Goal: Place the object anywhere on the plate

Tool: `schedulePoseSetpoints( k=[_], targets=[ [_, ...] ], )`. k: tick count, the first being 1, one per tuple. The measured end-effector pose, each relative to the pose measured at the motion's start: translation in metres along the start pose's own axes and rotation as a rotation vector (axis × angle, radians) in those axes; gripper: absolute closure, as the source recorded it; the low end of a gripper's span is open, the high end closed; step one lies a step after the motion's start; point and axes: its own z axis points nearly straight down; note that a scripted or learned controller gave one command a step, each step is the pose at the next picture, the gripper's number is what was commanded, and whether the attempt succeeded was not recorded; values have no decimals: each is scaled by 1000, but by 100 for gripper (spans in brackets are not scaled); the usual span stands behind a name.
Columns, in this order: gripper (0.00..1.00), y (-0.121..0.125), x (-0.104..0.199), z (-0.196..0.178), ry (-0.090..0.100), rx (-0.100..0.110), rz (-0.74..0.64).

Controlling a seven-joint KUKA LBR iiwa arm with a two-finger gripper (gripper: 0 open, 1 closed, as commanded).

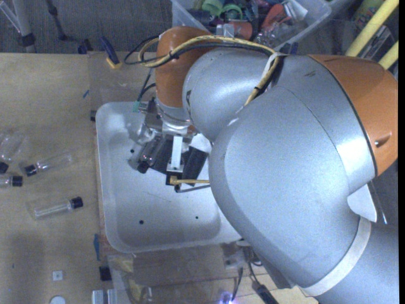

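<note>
The big grey arm's gripper (166,164) hangs low inside the shallow white bin (120,220) on the wooden desk (44,94). Its state I cannot tell. The plate is perhaps hidden under the arm.

The arm (297,170) wears smooth grey shells with a fine speckled, satin finish, while its orange band (168,62) looks like glossier plastic — light catches along its curve. Yellow and black cables (190,43) with rubbery sheaths run over it. The white bin (126,201) is smooth moulded plastic, faintly shiny on its rounded rim. The bench (44,106) looks like matt, pale wood — plywood by its grain. On it lie clear vials (57,206), glassy or plastic, with black caps. The far tub (183,5) is translucent plastic.
</note>
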Motion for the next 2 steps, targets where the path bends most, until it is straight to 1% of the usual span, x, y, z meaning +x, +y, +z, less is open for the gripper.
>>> schedulePoseSetpoints(
  k=[1, 2],
  targets=[
    [100, 0, 3, -13, 2, -4, -3],
    [100, -15, 17, -39, 1, 1, -497]
  ],
)
